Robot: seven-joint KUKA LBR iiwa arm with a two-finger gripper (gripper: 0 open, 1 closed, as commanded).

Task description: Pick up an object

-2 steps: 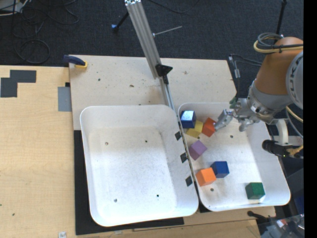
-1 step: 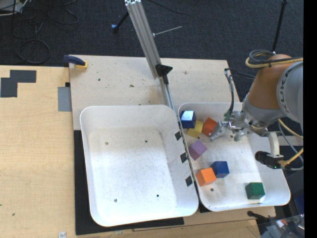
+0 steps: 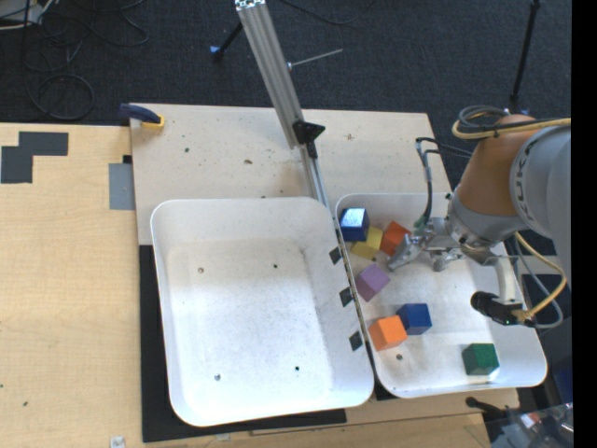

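The jaws (image 3: pixel 408 253) are low in the right bin (image 3: pixel 522 367), at center right of the frame; I cannot tell if they are wide or narrow. They are just beside the red block (image 3: pixel 395 235), which touches the yellow block (image 3: pixel 370 244). For a good grasp, the jaws should close on the red block alone. The purple block (image 3: pixel 372 280) lies near, lower left.

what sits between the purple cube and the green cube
In the camera view, the blue cube lies between the purple cube and the green cube.
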